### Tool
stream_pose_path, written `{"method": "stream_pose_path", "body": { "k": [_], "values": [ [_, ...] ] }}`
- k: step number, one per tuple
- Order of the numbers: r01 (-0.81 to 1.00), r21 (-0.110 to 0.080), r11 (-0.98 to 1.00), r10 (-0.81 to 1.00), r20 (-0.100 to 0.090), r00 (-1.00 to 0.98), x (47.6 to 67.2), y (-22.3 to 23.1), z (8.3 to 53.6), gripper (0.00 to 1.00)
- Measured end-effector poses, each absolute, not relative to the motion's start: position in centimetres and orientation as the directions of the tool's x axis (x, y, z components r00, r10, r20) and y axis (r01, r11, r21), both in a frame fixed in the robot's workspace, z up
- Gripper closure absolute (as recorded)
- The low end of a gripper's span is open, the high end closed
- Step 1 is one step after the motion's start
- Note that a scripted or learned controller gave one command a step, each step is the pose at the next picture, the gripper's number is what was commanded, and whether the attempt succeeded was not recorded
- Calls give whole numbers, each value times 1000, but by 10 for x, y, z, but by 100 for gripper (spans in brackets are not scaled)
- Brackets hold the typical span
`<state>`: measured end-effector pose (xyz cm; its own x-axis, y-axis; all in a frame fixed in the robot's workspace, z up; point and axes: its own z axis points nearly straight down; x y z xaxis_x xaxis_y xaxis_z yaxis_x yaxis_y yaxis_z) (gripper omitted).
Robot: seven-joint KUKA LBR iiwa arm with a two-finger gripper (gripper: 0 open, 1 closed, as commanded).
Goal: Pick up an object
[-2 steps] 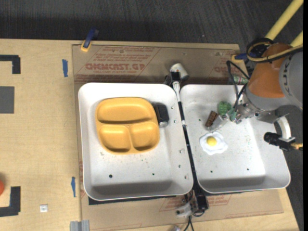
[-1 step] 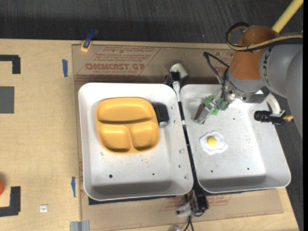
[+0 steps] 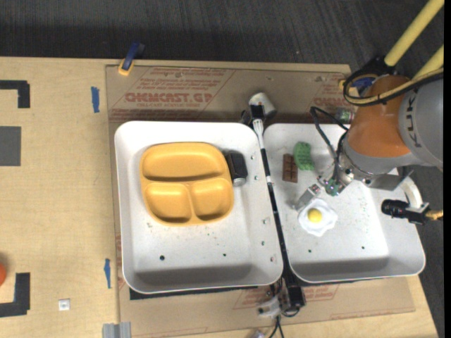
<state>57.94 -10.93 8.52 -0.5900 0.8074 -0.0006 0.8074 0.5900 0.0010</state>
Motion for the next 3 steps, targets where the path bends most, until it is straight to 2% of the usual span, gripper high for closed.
{"method": "stream_pose_path", "body": {
  "k": [1, 2, 3],
  "values": [
    [842, -4, 539, 842, 4, -539, 655, -98, 85, 0],
    [841, 2, 541, 841, -1, -541, 657, -97, 96, 100],
    [841, 1, 541, 841, 0, -541, 656, -97, 96, 0]
  ]
}}
